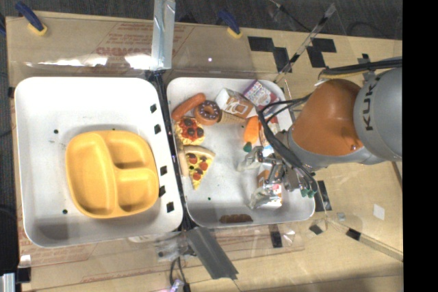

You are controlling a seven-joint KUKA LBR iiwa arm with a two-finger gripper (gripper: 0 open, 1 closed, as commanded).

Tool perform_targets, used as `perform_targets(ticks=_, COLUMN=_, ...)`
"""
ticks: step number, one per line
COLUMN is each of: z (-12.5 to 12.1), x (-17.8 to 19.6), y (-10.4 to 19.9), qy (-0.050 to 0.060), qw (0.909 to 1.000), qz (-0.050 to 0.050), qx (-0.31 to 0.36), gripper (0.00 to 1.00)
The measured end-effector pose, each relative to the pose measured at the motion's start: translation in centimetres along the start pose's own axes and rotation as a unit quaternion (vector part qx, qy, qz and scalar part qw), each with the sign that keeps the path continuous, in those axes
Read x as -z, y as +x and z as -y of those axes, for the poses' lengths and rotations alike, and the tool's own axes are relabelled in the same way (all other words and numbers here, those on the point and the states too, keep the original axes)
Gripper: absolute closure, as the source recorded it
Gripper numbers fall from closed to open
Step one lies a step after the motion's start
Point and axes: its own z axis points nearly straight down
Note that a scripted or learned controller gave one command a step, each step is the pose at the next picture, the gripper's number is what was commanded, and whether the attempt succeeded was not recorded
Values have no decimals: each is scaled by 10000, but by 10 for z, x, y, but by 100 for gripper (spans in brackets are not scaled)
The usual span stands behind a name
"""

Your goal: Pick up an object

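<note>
The right bin holds several toy foods: a sausage, a chocolate donut, two pizza slices, a small brown carton, a purple packet and an orange carrot. My gripper is low in this bin's right part, just below the carrot. A small red and white item lies right at the gripper's lower end. Whether it is held is unclear. The arm's orange band hangs over the bin's right rim.
The left bin holds a yellow divided plate. A flat brown piece lies by the right bin's front wall. Black cables loop from the wrist over the right bin's back right corner.
</note>
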Motion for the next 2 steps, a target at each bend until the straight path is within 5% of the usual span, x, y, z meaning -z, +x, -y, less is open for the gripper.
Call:
perform_targets(ticks=1, z=-2, x=10, y=-2, qy=-1, qw=10000, qz=8, qx=43, gripper=100)
perform_targets(ticks=2, z=-5, x=66, y=-51, qy=9, qw=9912, qz=6, qx=-1321, gripper=100)
